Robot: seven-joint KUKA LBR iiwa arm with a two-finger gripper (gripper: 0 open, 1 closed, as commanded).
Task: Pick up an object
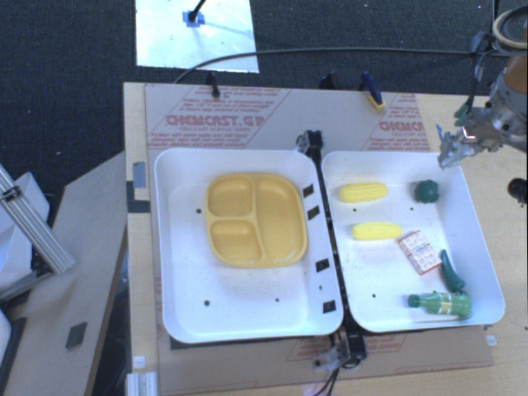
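Nothing was held yet; our gripper (450, 157) hovered beyond the right white plastic bin's (487, 246) far rim, above the round green object (426, 191); we cannot tell its claw state.

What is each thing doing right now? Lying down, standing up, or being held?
yellow plate: flat in the left bin, right way up.
upper corn: lying on its side.
lower corn: lying on its side.
green ball: resting loose.
red packet: lying flat.
green bottle: tipped on its side.
pincer: above the right bin's far corner, holding nothing.
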